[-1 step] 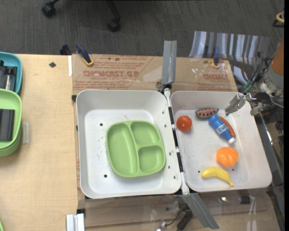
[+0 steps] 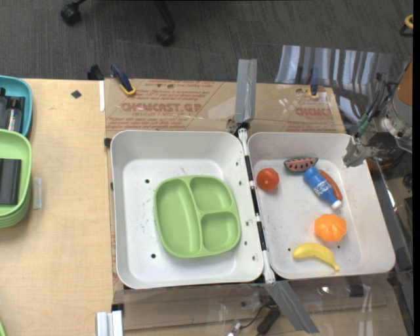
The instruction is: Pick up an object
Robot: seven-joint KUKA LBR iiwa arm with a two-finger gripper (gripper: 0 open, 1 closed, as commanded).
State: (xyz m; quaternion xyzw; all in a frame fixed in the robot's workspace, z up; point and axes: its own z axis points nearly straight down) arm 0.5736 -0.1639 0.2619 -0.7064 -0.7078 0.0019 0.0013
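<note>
Grey carpet (image 2: 216, 29) covers the far floor, where black chair castors (image 2: 118, 20) stand at far left. The light wood tabletop (image 2: 56, 262) fills the left and near side. Printed brown cardboard (image 2: 170, 98) lies along its far edge. Stacked teal and green trays (image 2: 14, 164) sit at far left.

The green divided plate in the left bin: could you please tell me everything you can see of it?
The green divided plate is a light green, plastic-looking tray with rounded corners and three compartments: one long section along its left side and two smaller ones on its right. It lies flat, right side up, slightly rotated, near the middle of the left bin, resting on the bin's white floor. All three compartments hold nothing. Nothing else touches it, and it stands apart from the bin's walls.
</note>
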